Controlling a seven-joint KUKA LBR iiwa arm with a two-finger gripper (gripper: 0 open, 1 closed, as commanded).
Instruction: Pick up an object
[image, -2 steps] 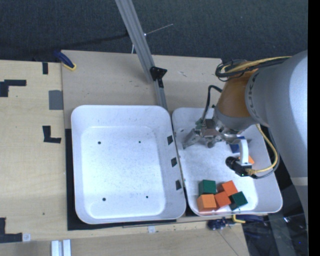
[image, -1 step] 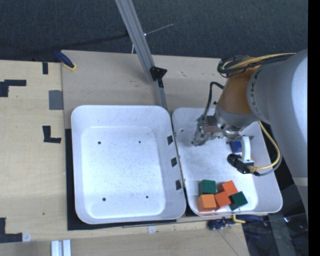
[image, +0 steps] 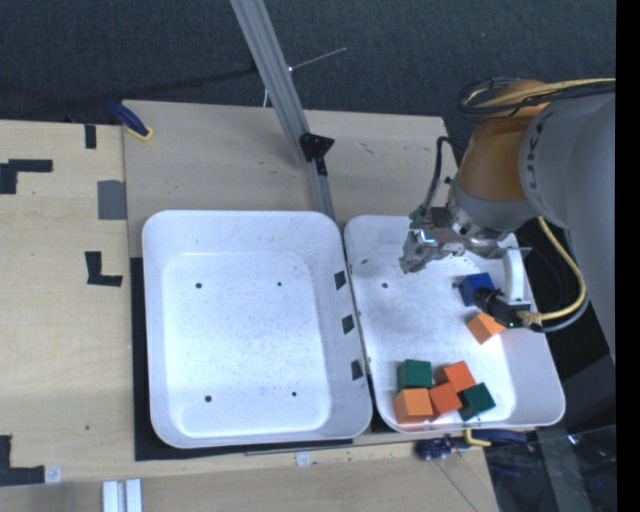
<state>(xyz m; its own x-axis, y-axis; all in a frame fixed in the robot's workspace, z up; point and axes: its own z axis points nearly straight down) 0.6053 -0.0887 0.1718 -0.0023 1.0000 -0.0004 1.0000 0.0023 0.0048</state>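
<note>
hand (image: 416, 257) hovers over right bin (image: 385, 310), well apart from blocks (image: 440, 390).

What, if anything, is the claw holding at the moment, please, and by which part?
Nothing: the claw hangs above bare floor of the right bin, apart from the blocks.

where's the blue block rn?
The blue block lies in the right bin, near its right wall, just above a lone orange block and to the right of the gripper.

Pale wooden bench (image: 60, 330) — dark grey floor (image: 120, 50) beyond.
</note>
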